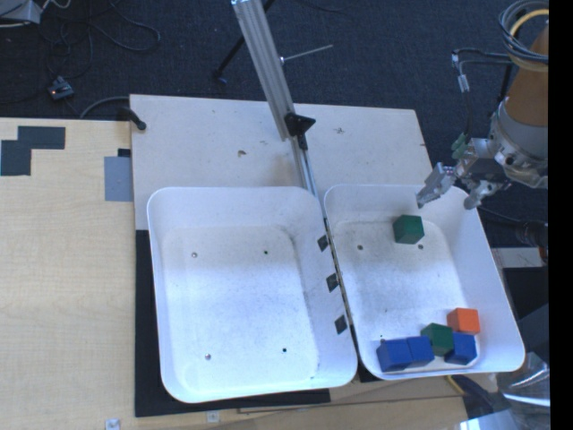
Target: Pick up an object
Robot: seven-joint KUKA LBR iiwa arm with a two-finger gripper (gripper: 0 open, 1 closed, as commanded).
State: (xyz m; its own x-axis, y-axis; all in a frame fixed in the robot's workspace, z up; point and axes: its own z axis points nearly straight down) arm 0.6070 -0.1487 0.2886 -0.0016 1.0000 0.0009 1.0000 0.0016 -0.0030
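five blocks in the right bin, none yet taken

five small blocks are seen in the right bin (pixel 483 267), and the tool (pixel 452 193) is held above that bin's far right corner, with nothing between its fingers. the fingers are spread apart, one pale finger reaching toward the bin's middle and the other lying nearer the rim, a stance judged to be readiness for a descent rather than a grasp. the lone green block (pixel 408 229) lies just below and slightly inward of the tool, apart from everything else, and it is judged the easiest thing to take because free floor is left all round it for the fingers. the other four are crowded well away from the tool in the near right corner: the orange block (pixel 464 320), a darker green block (pixel 439 335) and a small blue block (pixel 462 348) touch or nearly touch, with a longer blue block (pixel 405 353) beside them. such a huddle against the wall is judged harder to enter, since little room is left for a finger.

the left bin (pixel 170 240) lies beyond a row of black clips, further still from the tool. both bins are white, shallow and faintly speckled, and are carried on a pale board on the bench (pixel 54 276), whose wood-grain top extends away from the tool. a slanted aluminium rail (pixel 269 70) rises from behind the bins, and dark carpet with loose cables is seen past it.
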